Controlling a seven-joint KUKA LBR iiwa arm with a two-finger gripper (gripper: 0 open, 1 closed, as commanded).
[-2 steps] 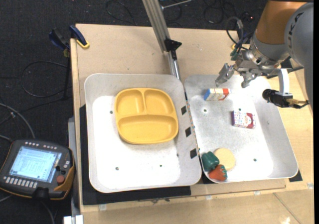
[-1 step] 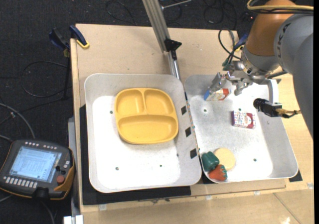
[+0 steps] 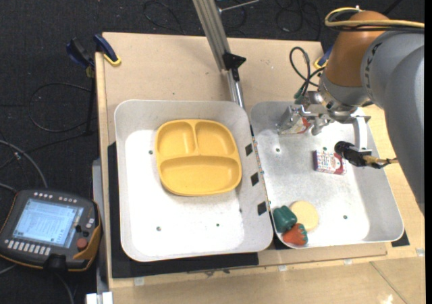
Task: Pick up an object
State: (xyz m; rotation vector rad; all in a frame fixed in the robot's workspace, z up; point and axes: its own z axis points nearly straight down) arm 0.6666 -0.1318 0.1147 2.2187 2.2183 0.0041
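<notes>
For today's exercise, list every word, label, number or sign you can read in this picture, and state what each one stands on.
No text can be read here.
Small packet in the right bin: printed pink and white markings, too small and blurred to read.
Handheld control pendant left of the bench: lit screen with lines of content, too blurred to read.
Yellow divided plate: no markings seen.

Background stuff: a control pendant [image 3: 47, 228] with a lit screen sits on the dark floor, way off to the lower left of the pincer [image 3: 300, 120]. A slanted metal bar [image 3: 210, 15] runs up and away just left of the pincer. A blue-and-yellow clamp [image 3: 94, 49] sits at the far left corner of the bench [image 3: 155, 66], well apart from the pincer. Loose cables [image 3: 256, 5] sprawl on the floor beyond it.
</notes>
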